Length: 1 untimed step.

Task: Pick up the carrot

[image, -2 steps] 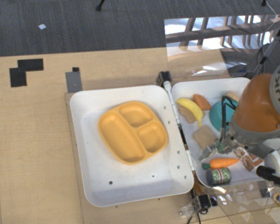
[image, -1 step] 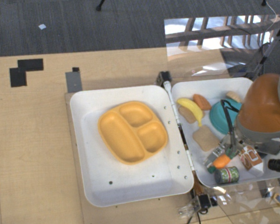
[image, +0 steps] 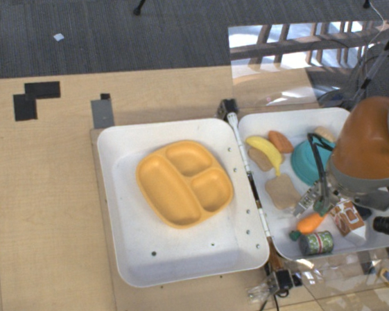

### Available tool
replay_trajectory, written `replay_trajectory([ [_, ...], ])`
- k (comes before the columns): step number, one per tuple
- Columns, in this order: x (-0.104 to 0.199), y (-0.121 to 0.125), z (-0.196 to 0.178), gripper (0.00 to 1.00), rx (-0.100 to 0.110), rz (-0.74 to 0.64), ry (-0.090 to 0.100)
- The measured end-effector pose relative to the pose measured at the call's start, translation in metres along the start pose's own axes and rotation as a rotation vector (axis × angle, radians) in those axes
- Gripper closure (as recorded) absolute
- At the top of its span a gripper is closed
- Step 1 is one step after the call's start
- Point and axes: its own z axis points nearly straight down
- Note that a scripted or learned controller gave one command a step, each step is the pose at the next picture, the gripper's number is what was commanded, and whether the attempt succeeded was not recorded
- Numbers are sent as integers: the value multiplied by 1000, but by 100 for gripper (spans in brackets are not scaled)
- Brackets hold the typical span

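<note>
Carrot first: the small orange plastic carrot with a green top (image: 310, 224) lies in the right-hand white bin (image: 282, 242), near its near edge, just beyond the green-labelled can (image: 317, 243) that lies on its side. We see it resting on the bin floor, not lifted. The gripper (image: 315, 195) hangs just beyond the carrot's green end, under the grey arm with its orange band (image: 362, 140); we make out metal finger parts there, but we cannot tell how wide they stand, and nothing shows between them. So we judge the pick as not yet done: the approach looks close, and closing on the carrot and raising it clear remain.

Counting what we can see: two shallow white bins side by side. In the left bin (image: 133, 263) there is one yellow plastic plate divided into three compartments (image: 184, 182). In the right bin we count one carrot, one can, one yellow banana (image: 267, 151), one orange-red sausage-like piece (image: 281, 141), one teal bowl (image: 307, 160) partly hidden by the arm, one flat tan slice like bread (image: 281, 191), and one small red-and-white box (image: 347, 218). A pale item at the far right of that bin is too hidden to name.
</note>
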Motion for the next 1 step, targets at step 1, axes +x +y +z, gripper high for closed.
replay_trajectory([
  [1, 0, 0, 0, 0, 1, 0, 1],
])
